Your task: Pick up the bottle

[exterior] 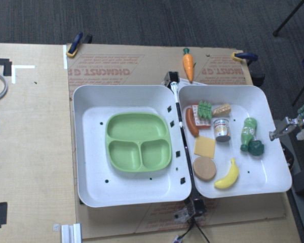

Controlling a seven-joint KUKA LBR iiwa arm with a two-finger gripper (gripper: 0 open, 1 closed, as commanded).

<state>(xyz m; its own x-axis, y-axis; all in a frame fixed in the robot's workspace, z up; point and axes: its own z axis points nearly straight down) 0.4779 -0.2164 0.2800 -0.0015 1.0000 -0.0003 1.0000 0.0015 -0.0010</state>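
Bottle of green plastic (249,132) lies in the right-hand white bin (273,178), long axis running up-and-down the view, just left of the metal tool (289,128) at the bin's right rim, whose grip I cannot tell.

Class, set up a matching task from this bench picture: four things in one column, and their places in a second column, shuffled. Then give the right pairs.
Things
1. bottle
2. divided plate
3. carrot
4. banana

Places
A. on the cardboard behind the bins
B. in the left bin
C. near the front of the right bin
D. in the right bin, toward its right side, beside a broccoli piece

Pairs: 1-D, 2-B, 3-A, 4-C
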